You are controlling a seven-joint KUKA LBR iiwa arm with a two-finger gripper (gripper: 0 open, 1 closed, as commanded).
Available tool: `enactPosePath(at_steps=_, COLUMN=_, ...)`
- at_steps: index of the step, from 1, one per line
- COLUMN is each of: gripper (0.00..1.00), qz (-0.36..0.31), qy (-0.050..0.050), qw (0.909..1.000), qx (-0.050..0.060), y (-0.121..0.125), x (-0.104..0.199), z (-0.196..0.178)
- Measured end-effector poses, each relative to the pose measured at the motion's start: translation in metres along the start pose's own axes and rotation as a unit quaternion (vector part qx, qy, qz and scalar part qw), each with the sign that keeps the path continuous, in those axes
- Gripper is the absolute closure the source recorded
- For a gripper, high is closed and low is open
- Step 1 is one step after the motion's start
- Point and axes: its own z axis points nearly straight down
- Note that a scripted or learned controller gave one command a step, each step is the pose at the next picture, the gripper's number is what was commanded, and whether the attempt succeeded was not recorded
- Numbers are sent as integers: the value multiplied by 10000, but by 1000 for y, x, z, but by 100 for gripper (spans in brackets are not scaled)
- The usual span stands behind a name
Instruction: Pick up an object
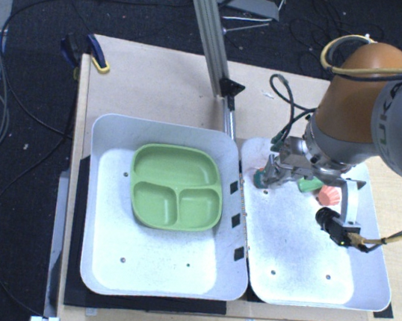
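Clutter at the far end of the right bin (303, 278) is where I'd expect trouble. From where I stand, the tool (281, 170) hangs low over that bin's upper left corner, close to the wall it shares with the left bin (146, 268). Whether it is open or closed on anything I cannot tell; the wrist and cabling hide it.

A small teal object (260, 177) sits right at the tool's lower edge, touching or nearly so. A green piece (308, 186) and a pink-red piece (330, 195) lie just beside it to the right, partly under the arm (376, 108). Any of these could be the thing to pick up.

My worry is that the three pieces are so tightly bunched that a descent could land on two at once, or nudge the teal one against the wall and out of reach. A pinch on an edge could also let it squirt free. The black sensor-like block (332, 224) on its cable trails near the pink-red piece and could drag it.

The green divided plate (178, 188) in the left bin lies well apart from all this.
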Motion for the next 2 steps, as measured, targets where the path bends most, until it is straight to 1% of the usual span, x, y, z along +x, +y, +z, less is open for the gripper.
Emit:
enactPosePath(at_steps=1, gripper=100, qz=-4, qy=4, qw=10000, qx=2, y=14, x=51, z=11)
enactPosePath(at_steps=2, gripper=100, qz=-4, qy=9, qw=10000, qx=-13, y=33, x=100, z=-2)
